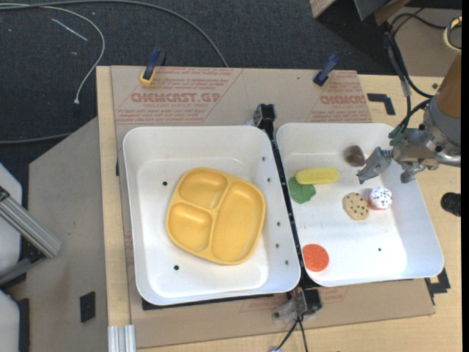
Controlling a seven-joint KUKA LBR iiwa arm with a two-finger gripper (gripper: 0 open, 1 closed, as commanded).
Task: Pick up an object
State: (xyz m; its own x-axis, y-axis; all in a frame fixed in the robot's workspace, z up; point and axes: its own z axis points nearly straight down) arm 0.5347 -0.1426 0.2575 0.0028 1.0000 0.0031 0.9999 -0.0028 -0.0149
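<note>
Your claw (387, 169) hangs over the right bin (410, 266), near its far right corner, at the end of the grey arm (447, 112) that comes in from the right edge of the view. One grey finger (371, 166) slants out toward the middle of the bin and a second part drops down beside it, but from this angle you cannot tell whether the claw is spread or pressed together, and you see nothing between its fingers.

The things you could pick all lie in that right bin. Just beyond the claw, toward the far wall, sits a small brown lump (355, 154), close to the fingertip. Just under the claw, on the near side, is a white ball with coloured dots (380, 197), and touching it on the side away from the arm is a round cookie with dark chips (356, 207). Farther out from the claw, toward the wall that divides the bins, a yellow corn cob (317, 175) lies crosswise, with a green leafy piece (301, 191) touching its near edge. Well apart from the claw, in the bin's near corner by the dividing wall, lies a flat orange disc (315, 257).

Past the dividing wall, the left bin (146, 196) holds a yellow divided plate (215, 215), lying flat near its middle. Both bins rest on a cardboard sheet (242, 94) on the counter.
</note>
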